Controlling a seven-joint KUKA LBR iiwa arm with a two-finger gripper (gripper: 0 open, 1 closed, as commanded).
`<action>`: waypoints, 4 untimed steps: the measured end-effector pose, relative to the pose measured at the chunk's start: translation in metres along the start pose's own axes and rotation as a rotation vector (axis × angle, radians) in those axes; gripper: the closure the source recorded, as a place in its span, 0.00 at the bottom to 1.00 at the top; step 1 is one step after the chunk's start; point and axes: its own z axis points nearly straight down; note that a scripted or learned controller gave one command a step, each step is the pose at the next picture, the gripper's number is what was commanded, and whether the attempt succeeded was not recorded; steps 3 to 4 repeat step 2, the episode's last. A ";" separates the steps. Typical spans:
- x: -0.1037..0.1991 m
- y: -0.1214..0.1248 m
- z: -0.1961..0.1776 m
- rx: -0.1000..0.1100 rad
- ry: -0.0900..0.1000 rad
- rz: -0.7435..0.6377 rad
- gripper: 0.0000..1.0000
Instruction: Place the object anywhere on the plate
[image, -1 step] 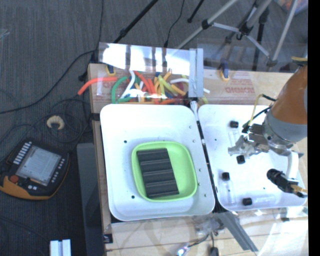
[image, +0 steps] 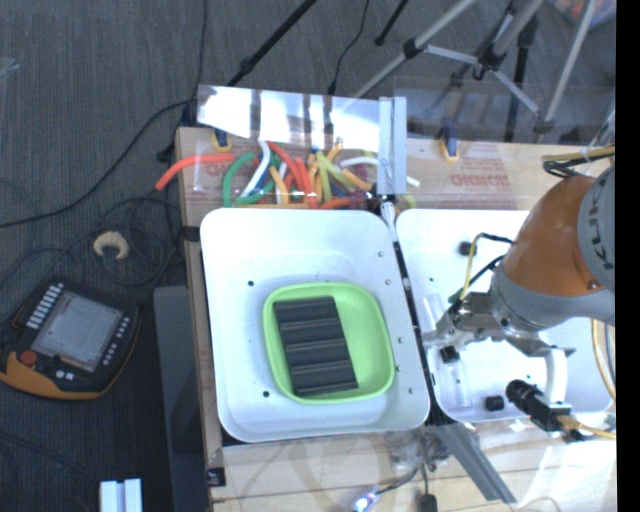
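End effector (image: 447, 338): low over the right white bin (image: 440, 235), at its left wall; finger state cannot be told.
Object: dark grey ribbed rectangular block (image: 315, 345), already lying on the green square plate (image: 376, 340) in the left bin.
Bearing: block at 9 o'clock from end effector.
Long axis: roughly 12 to 6.

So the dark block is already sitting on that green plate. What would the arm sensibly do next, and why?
Probably just pull back to the right. The dark ridged block already lies flat inside the green plate, and the gripper hangs over the right bin, apart from it.
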 end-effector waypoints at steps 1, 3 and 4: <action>0.070 -0.004 -0.026 -0.002 -0.001 -0.143 1.00; 0.070 -0.004 -0.026 -0.002 -0.001 -0.142 0.00; 0.070 -0.004 -0.026 -0.002 -0.001 -0.142 0.00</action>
